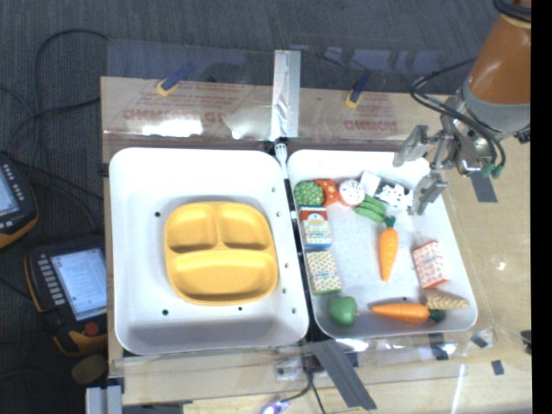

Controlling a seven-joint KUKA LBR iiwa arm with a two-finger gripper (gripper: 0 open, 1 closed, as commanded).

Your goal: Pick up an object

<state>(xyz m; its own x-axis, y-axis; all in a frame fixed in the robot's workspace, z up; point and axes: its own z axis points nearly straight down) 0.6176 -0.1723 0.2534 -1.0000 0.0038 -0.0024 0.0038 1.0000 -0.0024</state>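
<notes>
Gripper open, holding nothing, hovering over right bin top corner near dice; carrot below.

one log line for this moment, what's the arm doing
phase: approach | gripper: over right bin's back corner, nothing held | yellow tray: left bin

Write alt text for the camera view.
The claw hangs open over the far right corner of the right bin, which holds toy food including two carrots. The left bin holds a yellow tray.
</notes>
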